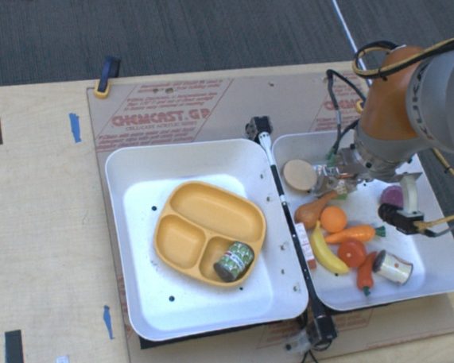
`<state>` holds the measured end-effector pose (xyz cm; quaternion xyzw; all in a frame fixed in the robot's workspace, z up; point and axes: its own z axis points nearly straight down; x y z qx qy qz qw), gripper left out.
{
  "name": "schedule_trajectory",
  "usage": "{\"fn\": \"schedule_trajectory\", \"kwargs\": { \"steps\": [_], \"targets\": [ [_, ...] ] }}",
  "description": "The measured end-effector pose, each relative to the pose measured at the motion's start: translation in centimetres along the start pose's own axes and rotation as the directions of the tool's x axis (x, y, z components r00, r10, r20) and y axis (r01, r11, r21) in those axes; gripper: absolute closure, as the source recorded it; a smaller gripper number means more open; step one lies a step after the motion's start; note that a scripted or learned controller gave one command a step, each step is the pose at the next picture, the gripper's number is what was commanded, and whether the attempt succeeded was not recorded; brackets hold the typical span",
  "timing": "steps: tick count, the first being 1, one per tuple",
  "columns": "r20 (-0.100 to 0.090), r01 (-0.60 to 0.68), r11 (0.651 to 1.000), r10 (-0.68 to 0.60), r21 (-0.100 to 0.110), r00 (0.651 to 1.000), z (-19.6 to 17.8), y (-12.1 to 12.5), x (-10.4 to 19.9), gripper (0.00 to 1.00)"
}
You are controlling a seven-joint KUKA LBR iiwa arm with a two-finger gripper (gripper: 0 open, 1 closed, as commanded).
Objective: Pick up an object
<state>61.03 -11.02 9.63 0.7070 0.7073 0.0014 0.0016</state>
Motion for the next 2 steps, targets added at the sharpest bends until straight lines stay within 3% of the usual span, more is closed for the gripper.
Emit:
{"fn": "schedule_trajectory", "kwargs": {
  "steps": [1,2],
  "targets": [
    [-0.002,0.0,1.0,0.0,0.005,1.0,-8.9,-9.5,3.8,1.0],
    [-0.002,-0.001,1.0,0.001,0.006,1.0,-11.4,-13.0,5.0,1.0]
  ]
}}
